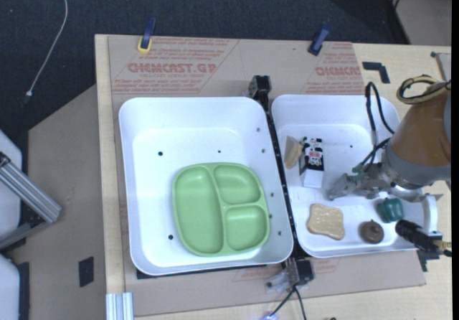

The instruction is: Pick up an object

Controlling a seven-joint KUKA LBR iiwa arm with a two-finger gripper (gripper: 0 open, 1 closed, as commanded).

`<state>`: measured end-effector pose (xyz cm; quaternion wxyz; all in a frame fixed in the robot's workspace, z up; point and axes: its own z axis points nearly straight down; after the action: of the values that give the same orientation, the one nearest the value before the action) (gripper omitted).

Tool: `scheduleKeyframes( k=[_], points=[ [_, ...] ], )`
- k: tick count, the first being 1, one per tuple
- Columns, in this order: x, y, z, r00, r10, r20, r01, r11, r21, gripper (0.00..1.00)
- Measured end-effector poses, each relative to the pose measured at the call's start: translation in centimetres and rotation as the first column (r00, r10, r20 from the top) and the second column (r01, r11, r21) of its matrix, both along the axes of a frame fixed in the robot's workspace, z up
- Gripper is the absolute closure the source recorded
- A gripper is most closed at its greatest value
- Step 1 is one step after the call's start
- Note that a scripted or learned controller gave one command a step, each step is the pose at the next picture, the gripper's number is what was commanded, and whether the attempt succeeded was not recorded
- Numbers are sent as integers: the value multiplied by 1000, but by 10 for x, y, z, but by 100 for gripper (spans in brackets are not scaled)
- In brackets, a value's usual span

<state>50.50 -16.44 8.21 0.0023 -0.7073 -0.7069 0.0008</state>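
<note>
Two shallow white bins sit side by side on the desk [115, 168], the left bin [143, 125] and the right bin [337, 107]. The landmark here is the single green divided plate [219, 207], which has three compartments and lies in the left bin, toward its near side.

Right of the plate, across the divider between the bins, the right bin holds five loose things. One tan bread-shaped piece [325, 221] lies just beyond the plate's right edge. One small brown round piece [371, 232] lies farther right of it. One teal object [391, 209] sits beside the brown one, just above it. Up and right of the plate are one beige wedge [292, 151] and one black-and-white carton [313, 159], close together; the print on the carton is too small to read.

The tool [344, 186] reaches in well right of the plate, low over the right bin between the carton and the bread piece; whether it is clenched or released cannot be told.

The brown sheet under the bins carries red printing reading "CHEMCAST GP", visible twice. One yellow clamp [145, 39] and one blue clamp [319, 39] grip its far edge.
</note>
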Motion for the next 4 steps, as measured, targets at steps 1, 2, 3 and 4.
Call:
scheduleKeyframes(
  k=[1, 2, 3, 4],
  points=[
    [1, 0, 13, 1000, 0, 6, 0, 1000, -3, 100],
    [4, 4, 71, 1000, 1, 6, -1, 1000, -3, 100],
    [6, 2, 135, 1000, 2, 12, -2, 1000, -5, 100],
    [3, -3, 180, 1000, 1, 12, -1, 1000, -5, 100]
  ],
)
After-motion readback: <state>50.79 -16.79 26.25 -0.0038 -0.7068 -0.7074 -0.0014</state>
